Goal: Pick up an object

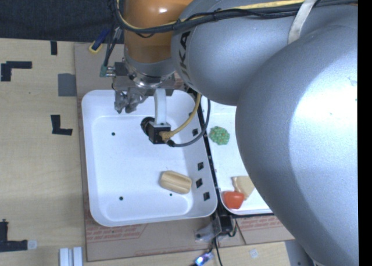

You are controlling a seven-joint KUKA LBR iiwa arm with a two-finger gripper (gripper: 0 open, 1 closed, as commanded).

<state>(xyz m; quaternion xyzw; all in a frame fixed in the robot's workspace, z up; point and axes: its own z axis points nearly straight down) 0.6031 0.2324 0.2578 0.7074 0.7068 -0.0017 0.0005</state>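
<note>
We see the gripper [127, 103] hanging over the far corner of the left bin [99, 160], close to its rim; whether it is open or closed we cannot tell. The roll [175, 182] lies in that same bin, well apart from the gripper, nearer the camera and toward the arm's side. We judge it the likeliest target, since it lies alone with bare floor around it. Further to that side, in the right bin [229, 160], sit a green piece [219, 136], a red piece [233, 200] and a tan wedge [244, 186]; the arm overhangs them, so they look harder to reach.
</note>
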